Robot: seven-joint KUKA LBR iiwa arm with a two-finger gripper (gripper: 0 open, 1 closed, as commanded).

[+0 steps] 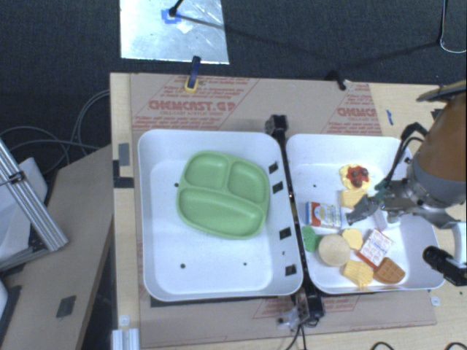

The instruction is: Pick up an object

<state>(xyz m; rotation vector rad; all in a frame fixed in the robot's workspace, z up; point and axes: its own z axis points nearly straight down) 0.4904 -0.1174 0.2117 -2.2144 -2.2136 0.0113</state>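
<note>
The right bin (321, 159) holds several toy foods. Among them are a yellow slice with red topping (355, 173), a yellow wedge (352, 197), a white packet with red and blue print (323, 214), a green piece (311, 238), a round tan bun (334, 250), a red-and-white packet (375, 246), a yellow cracker (357, 272) and a brown waffle (390, 271). My gripper (363, 208) reaches in from the right. It hangs low over the middle of the bin, just below the yellow wedge and above the red-and-white packet. Nothing shows in its grasp.
The left bin (160, 268) holds a green divided plate (222, 194). A black divider with clips (286, 195) runs between the bins. The arm's grey body (441, 173) covers the right bin's right rim. A cardboard sheet (241, 100) lies under both bins.
</note>
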